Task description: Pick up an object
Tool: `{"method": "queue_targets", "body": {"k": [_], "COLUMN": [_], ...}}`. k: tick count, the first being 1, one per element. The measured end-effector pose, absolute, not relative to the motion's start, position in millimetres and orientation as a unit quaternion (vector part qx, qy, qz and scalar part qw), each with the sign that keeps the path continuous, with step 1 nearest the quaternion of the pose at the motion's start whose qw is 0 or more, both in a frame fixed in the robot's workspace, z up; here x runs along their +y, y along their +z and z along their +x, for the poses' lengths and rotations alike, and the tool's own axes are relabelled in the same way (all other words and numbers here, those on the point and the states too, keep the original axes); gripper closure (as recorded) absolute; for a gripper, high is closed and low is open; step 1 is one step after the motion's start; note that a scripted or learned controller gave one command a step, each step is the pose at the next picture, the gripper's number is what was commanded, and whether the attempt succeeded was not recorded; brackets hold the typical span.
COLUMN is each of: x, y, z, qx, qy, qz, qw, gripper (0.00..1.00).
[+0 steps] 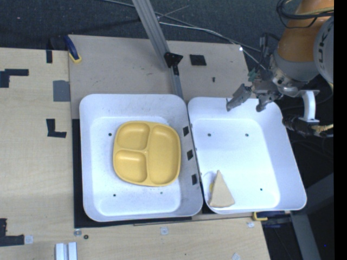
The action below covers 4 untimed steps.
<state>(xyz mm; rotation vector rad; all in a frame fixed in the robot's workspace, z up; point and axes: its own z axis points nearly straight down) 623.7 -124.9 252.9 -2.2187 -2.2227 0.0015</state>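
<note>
Yellow and three-sectioned, a plastic divided plate lay in the middle of the left bin. A tan wedge-shaped piece, perhaps a sponge or cloth, rested at the near left corner of the right bin. The gripper hung over that bin's far edge, fingers spread apart with nothing between them, well apart from the wedge.
</note>
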Motion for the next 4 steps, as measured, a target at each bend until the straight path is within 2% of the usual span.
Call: {"method": "queue_targets", "body": {"k": [2,3,4], "x": [-124.1,-123.8,-123.8], "y": [124.8,84.0,97.6], "z": [621.7,622.2,623.8], "qx": [-0.708,-0.708,-0.708], "qy": [0.0030,0.0006,-0.0007], "qz": [-0.707,-0.706,-0.706], "qw": [0.003,-0.001,-0.003], "gripper": [0.00,0.00,1.00]}}
